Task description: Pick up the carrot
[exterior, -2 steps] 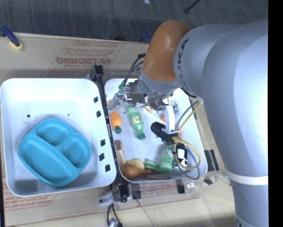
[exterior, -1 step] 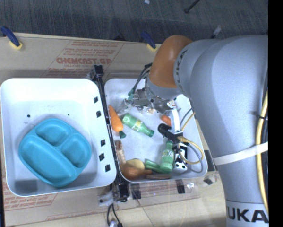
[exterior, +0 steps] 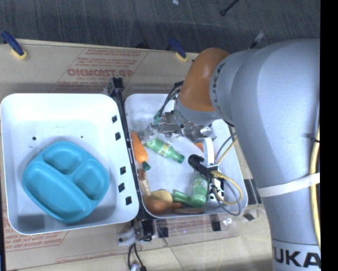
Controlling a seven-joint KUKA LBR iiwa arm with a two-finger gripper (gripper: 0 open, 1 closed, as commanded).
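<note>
The carrot (exterior: 138,148) is orange with a small green stub at its near end. It lies along the left wall of the right bin (exterior: 136,105). My gripper (exterior: 159,124) hangs over the middle of that bin, just right of the carrot and a little beyond it, apart from it. Nothing shows between the gripper and the carrot. The grey arm with its orange band covers the bin's far right part.
A clear green bottle (exterior: 165,150) lies just right of the carrot, under the gripper. A second green bottle (exterior: 197,193), a yellowish piece (exterior: 160,196) and a brown piece (exterior: 177,208) crowd the near end. The left bin (exterior: 56,109) holds a blue compartment plate (exterior: 66,180).
</note>
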